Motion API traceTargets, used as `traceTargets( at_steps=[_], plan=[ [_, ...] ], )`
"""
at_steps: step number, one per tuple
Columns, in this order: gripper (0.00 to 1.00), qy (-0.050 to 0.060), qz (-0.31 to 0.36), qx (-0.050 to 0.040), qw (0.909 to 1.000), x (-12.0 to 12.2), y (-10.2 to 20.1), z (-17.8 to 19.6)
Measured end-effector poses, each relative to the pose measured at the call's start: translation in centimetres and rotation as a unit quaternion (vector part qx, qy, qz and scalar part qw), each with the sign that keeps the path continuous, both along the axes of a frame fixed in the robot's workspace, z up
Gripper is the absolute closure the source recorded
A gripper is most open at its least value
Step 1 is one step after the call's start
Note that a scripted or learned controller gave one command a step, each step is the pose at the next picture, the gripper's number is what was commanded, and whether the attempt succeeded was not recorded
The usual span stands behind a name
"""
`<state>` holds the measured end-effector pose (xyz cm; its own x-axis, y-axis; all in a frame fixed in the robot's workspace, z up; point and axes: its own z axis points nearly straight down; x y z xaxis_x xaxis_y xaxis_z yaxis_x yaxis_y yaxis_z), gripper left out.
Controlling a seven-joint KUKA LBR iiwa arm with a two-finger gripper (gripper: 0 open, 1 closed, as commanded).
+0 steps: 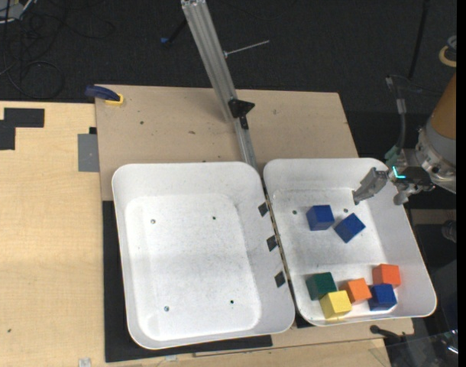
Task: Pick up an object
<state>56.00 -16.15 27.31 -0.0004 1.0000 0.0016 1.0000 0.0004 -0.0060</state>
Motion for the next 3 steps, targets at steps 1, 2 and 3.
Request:
traceTargets(
  at_steps=[1, 2, 3],
  plan=[
    [0.00, -0.002, 0.000, -0.0003, 1.0000, 0.0, -0.1, 0.1],
    [0.00, 0.002, 0.000, 0.0003, 1.0000, 0.3, 0.0, -6.3],
    [0.00, -0.001, -0.002, -0.0003, 1.0000, 0.4, -0.7, -10.7]
  ],
)
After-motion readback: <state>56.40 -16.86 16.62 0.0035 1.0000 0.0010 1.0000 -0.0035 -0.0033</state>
